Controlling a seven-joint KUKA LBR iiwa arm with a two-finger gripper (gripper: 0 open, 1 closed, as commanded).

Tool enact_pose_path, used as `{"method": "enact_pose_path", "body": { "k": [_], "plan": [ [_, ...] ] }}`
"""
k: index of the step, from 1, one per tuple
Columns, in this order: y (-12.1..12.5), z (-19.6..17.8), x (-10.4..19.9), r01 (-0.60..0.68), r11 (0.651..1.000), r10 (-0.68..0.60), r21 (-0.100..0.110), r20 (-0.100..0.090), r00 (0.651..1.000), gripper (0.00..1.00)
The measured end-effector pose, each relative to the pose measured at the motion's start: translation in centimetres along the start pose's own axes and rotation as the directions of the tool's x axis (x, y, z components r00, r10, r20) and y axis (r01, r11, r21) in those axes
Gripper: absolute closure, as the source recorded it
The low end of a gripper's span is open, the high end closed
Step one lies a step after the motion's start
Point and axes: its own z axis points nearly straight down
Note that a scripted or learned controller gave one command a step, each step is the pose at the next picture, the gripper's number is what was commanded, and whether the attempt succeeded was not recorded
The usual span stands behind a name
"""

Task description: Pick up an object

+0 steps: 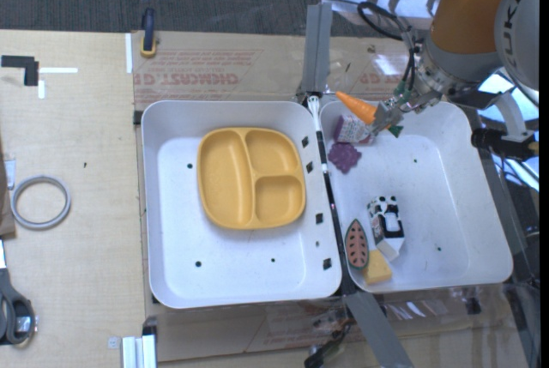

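- Camera view looks down on your worktop (69, 126), with two white bins side by side on it.
- Your left bin (171, 272) carries a yellow divided plate (251, 177), lying flat toward the bin's far side.
- Your right bin (446, 186) holds the loose things. A carrot (357, 107) lies at its far left corner, with a purple grape bunch (344, 156) just nearer along the left wall.
- At the near left corner you see a watermelon slice (356, 243) beside a yellow cheese wedge (378, 268), and a black-and-white toy (387, 220) touching or just beside them.
- The arm (480, 6) comes in over the far right corner of that bin, orange band above the wrist.
- The pincer (382, 122) hangs low over the far left part of the right bin, close by the carrot and a small purple-grey piece (351, 130).
- You cannot tell from this angle whether the pincer is open or closed, nor whether it touches anything.
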Motion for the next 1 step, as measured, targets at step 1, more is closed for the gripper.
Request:
{"method": "enact_pose_path", "body": {
  "k": [1],
  "plan": [
    [-0.11,-1.49,-1.83,0.027,1.0,-0.027,-0.002,-0.001,1.0,1.0]
  ]
}}
